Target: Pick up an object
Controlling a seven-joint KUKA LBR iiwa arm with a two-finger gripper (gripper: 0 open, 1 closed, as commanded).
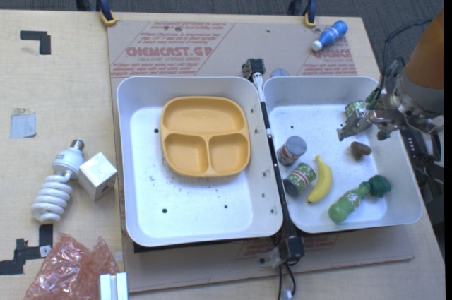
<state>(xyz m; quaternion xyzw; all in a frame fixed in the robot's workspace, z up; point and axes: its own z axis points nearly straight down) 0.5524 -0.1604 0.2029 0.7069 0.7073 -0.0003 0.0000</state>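
You see two white bins on the counter (63, 87). The left bin (134, 171) carries an orange divided plate (205, 135). The right bin (395, 210) carries two small cans (295, 164), a banana (321, 180), a green bottle (357, 198) and a small brown lump (361, 148). Outside the bins, a blue-capped bottle (330, 35) lies on the cardboard (169, 48) behind the right bin, and a spiral bulb (55, 186) and a white cube (97, 174) lie left of the left bin.

Your hand (353, 123) hangs over the right bin's far right part, reaching in from the right rim. You cannot tell how far its fingers are spread; something green and shiny sits at its tip, perhaps a wrapper. The brown lump lies just in front of the hand, apart from it. The banana and cans lie further left, near the divider.
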